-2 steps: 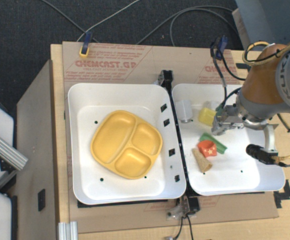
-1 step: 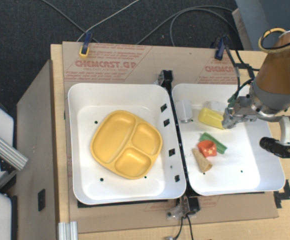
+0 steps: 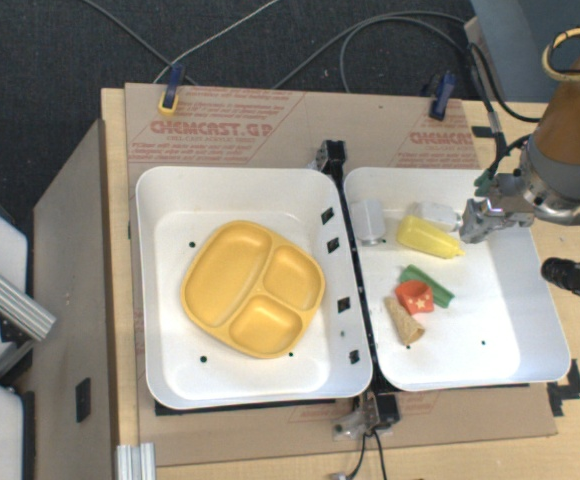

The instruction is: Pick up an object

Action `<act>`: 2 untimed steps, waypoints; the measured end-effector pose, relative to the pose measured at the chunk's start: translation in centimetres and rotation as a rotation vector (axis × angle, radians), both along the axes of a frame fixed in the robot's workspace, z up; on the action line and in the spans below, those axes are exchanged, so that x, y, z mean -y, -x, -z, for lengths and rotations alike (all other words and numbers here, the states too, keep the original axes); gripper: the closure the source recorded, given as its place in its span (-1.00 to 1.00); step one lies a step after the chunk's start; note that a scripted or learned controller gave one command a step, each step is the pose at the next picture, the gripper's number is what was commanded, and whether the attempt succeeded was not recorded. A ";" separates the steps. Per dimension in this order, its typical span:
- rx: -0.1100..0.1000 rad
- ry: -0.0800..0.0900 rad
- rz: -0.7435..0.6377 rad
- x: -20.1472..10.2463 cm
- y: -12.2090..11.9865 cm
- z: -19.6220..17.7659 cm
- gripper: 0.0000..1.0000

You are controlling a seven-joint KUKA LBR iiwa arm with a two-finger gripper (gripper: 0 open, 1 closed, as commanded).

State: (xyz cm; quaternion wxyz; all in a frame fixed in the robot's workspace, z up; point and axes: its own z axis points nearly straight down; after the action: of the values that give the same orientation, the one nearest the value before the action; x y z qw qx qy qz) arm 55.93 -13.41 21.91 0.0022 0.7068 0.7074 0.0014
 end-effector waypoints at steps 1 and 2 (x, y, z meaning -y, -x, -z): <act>0.003 0.000 -0.001 -0.4 -0.2 -6.5 1.00; -0.002 -0.002 -0.005 -5.2 -0.8 -6.6 1.00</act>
State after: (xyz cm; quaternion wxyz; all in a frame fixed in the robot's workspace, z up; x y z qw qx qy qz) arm 56.70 -8.17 28.49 0.0005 0.7049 0.7093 0.0014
